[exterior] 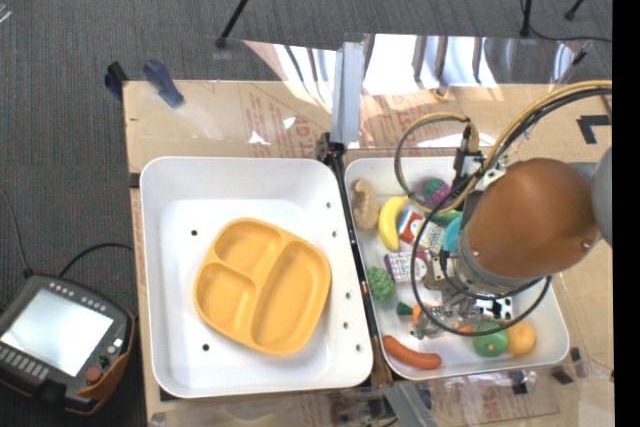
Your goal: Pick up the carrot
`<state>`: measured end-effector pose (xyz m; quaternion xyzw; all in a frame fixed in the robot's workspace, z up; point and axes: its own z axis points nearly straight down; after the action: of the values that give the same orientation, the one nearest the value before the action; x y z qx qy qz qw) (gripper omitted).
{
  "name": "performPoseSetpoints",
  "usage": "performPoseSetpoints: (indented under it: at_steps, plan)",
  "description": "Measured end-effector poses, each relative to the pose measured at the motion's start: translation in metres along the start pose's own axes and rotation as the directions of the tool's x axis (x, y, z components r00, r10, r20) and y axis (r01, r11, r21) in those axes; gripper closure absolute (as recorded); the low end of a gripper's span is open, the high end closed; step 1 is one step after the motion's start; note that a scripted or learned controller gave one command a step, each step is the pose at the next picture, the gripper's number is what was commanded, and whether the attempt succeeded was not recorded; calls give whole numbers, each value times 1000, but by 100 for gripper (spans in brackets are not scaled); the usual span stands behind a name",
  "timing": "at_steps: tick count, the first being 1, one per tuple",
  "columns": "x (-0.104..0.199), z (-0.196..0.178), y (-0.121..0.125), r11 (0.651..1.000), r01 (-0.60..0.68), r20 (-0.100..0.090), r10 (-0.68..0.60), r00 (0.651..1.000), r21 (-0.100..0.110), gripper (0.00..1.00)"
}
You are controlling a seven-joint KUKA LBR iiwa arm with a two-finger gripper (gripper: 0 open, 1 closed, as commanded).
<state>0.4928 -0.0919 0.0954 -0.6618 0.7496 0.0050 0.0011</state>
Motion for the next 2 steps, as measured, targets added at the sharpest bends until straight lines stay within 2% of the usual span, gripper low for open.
performPoseSetpoints:
  at_steps: [1, 2]
  plan:
    - [-34, -183, 20, 981, 193, -6, -192, 981, 10, 100]
    - [-33, -180, 22, 982, 190, -4, -190, 982, 2, 0]
